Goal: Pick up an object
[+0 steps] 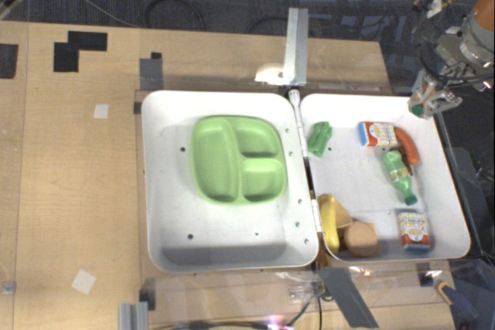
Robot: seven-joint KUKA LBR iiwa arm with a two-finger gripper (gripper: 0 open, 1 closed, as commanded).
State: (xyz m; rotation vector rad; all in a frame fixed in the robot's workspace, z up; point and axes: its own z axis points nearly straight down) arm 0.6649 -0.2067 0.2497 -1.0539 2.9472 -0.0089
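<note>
White right bin (456, 197) holds a green bottle (397, 176) — cap toward the near edge — gripper (428, 99) state unclear.

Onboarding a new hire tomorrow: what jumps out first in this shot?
The big green divided tray sits alone in the left bin. The right bin holds a scatter of small items, such as a green bottle and a banana. The gripper hangs at that bin's far right corner.
</note>
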